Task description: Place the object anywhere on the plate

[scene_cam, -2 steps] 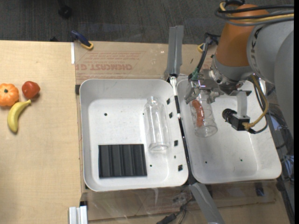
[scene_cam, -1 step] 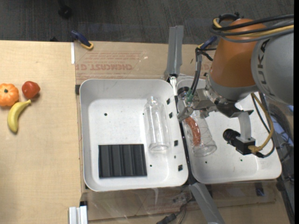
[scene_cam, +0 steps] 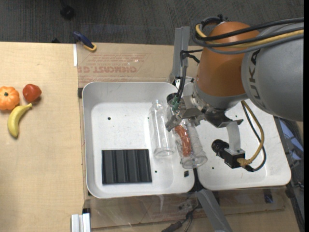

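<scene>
The left bin [scene_cam: 96, 129] is the landmark here: a shallow white tray on the tabletop [scene_cam: 38, 178], with a dark ribbed plate [scene_cam: 126, 166] lying flat in its near corner. Toward the right wall of this bin lie two clear plastic tubes, an empty-looking one [scene_cam: 161, 132] nearer the bin's middle and, just beside it toward the bin's right wall, one with orange-red contents [scene_cam: 186, 141]; which of them is the object meant is a guess, though the filled tube sits directly under the arm's hand [scene_cam: 181, 115]. The hand hangs over the upper end of that filled tube, near the bin's right rim, but the bulky orange band and wrist cover it, so I cannot tell how far apart it stands or whether it has hold of anything. As far as I can judge, the task is at its early stage: both tubes rest on the bin floor, well apart from the plate, and nothing lies on the plate. What is left is a secure grasp, a lift, a carry across the bin toward its near left corner, and a release on the ribbed surface
</scene>
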Action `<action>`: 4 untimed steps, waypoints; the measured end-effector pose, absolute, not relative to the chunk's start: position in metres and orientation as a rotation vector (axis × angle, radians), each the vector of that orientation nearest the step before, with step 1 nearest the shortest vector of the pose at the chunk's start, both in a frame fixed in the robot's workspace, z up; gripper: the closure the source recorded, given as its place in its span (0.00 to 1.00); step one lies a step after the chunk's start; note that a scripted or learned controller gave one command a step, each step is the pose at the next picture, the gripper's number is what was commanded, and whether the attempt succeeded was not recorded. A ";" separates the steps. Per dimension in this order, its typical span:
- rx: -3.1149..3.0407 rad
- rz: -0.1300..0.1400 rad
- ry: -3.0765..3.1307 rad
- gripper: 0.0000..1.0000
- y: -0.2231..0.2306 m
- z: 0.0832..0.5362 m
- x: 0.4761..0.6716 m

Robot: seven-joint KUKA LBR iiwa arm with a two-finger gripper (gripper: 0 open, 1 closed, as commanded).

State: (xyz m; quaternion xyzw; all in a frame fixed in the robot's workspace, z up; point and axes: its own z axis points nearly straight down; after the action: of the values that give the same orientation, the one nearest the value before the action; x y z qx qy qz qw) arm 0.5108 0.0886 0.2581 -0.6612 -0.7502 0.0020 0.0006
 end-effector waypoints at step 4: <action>-1.310 0.006 -2.852 1.00 0.164 0.178 0.492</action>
State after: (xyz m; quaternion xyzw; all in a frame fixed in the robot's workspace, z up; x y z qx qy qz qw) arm 0.4919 0.1642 0.1782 -0.4173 -0.9087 0.0021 0.0017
